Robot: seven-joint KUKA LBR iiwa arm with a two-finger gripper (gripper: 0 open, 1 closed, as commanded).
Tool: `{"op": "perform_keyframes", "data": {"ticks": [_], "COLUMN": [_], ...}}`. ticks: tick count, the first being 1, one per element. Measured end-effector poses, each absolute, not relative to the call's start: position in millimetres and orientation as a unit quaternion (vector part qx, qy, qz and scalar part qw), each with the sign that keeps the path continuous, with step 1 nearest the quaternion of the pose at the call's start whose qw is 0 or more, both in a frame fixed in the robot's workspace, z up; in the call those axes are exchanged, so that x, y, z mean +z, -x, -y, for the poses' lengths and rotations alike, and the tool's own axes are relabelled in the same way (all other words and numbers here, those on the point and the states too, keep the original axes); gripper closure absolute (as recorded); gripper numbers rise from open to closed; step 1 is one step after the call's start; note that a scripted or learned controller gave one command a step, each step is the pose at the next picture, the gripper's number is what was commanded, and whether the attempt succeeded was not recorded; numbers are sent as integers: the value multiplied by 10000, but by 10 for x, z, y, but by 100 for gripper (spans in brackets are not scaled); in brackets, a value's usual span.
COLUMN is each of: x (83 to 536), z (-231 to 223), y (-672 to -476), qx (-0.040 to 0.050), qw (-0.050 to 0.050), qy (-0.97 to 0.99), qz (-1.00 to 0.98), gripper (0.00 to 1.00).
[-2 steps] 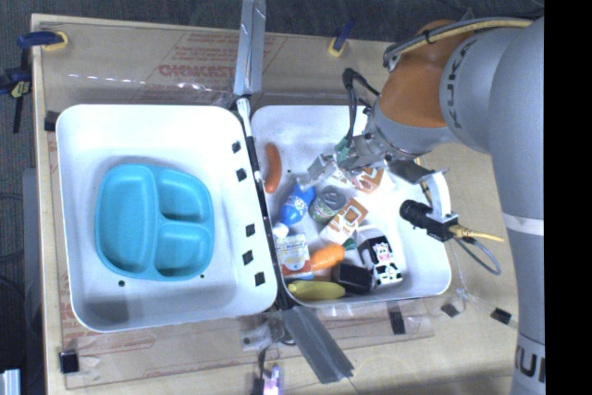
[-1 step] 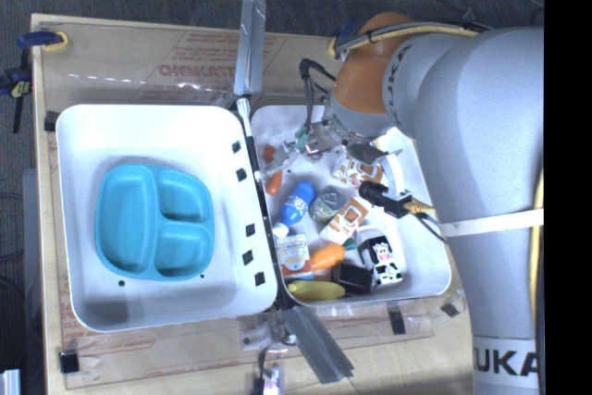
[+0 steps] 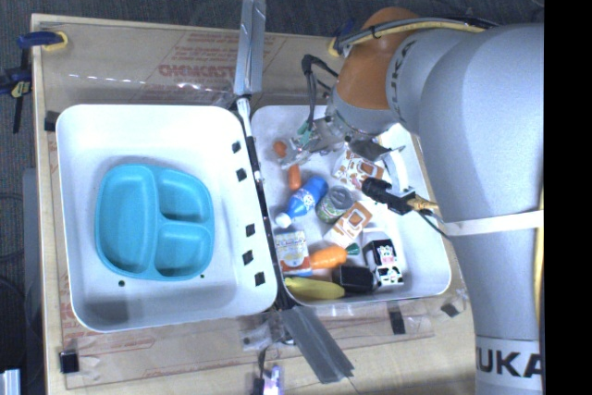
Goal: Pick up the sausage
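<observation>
**Gripper's spread unreadable, poised just behind the sausage**

Whether the gripper (image 3: 311,138) stood spread or closed, you could not tell from above; its metal tip sat too tangled against the clutter, and nothing was visibly held in it.

Nearest you, a banana (image 3: 314,290) lay along the front wall of the right bin (image 3: 435,277), with a carrot (image 3: 326,256) just behind it. Mid-bin, a small can (image 3: 335,204) and a blue bottle (image 3: 305,196) crowded together. The sausage (image 3: 294,177), a short reddish-brown piece, lay just beyond the bottle's top end, near the bin's left wall, with a round orange item (image 3: 280,147) farther back. The gripper hung over the bin's far left part, just behind and to the right of the sausage rather than above it.

To do this step well, you likely needed to bring the tip forward and slightly left until it centred on the sausage, then turn the wrist so the closing direction crossed its short width. The bottle touching its near end left little room, so a straight, slow descent looked safer. The blue divided plate (image 3: 153,222) in the left bin (image 3: 74,129) played no part.
</observation>
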State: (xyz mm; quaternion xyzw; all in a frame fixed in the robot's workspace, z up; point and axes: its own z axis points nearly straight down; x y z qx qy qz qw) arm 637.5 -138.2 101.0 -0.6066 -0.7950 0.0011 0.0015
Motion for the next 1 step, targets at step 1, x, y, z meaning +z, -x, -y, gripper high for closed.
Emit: {"op": "perform_keyframes", "data": {"ticks": [1], "x": [2078], "z": [919], "y": [-6547], "qx": [2], "qw": [1], "qy": [5604], "qz": [8282], "gripper": [100]}}
